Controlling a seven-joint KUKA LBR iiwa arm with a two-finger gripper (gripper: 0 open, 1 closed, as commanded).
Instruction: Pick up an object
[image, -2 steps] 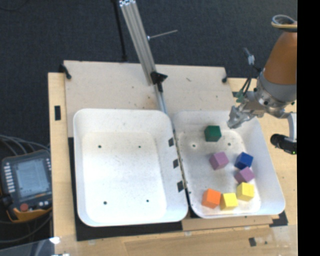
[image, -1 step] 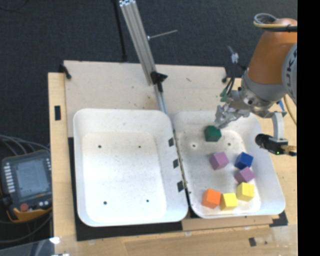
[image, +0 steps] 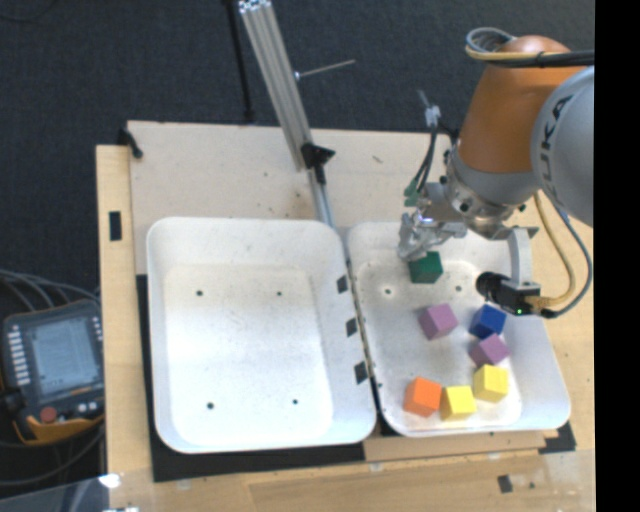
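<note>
Counter (image: 230, 165): a pale tan board with a lighter panel laid over its far portion, set against dark flooring; two shallow white bins rest directly on it side by side, rims touching along the middle. Left bin (image: 250, 335) sits toward the counter's left and centre; right bin (image: 520, 415) sits toward its right edge, with a dark strip (image: 260, 458) showing beneath the bins' near rims. A slanted aluminium rail (image: 285, 95) meets the counter at the far side just above the junction of the two bins; small black marks dot the counter's left margin.
</note>
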